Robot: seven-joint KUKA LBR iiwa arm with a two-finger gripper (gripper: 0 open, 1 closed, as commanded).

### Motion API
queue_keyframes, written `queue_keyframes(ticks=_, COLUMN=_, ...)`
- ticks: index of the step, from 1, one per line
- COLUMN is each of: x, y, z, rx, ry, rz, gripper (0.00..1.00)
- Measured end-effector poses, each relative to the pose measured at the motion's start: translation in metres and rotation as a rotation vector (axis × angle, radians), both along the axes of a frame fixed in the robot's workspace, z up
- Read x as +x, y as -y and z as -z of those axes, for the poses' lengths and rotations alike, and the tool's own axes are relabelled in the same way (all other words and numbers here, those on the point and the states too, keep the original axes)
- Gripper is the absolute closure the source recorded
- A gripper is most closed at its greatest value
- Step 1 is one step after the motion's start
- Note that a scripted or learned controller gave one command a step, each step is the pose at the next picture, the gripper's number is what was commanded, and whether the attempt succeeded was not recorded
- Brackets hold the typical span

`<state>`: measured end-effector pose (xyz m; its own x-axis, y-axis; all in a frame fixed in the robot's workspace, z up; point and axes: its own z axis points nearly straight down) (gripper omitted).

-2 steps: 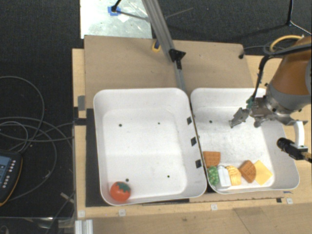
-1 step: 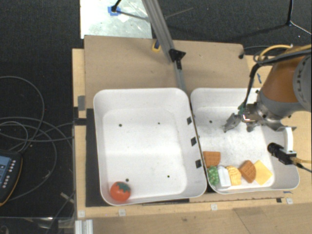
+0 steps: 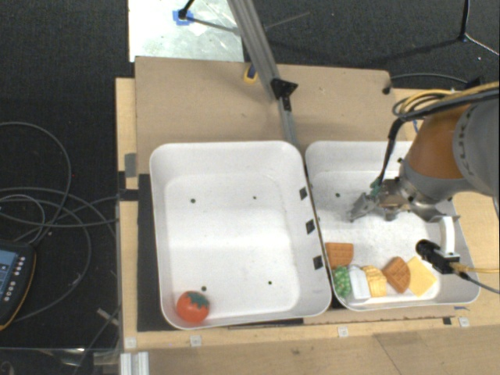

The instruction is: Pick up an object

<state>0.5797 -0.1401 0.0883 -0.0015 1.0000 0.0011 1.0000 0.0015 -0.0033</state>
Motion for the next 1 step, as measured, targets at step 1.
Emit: queue_keyframes(ticks=1, x=0.002, y=0.0007, z=-0.0137, rx=-0.001, ry=0.007, rz=0.0, gripper=1.0)
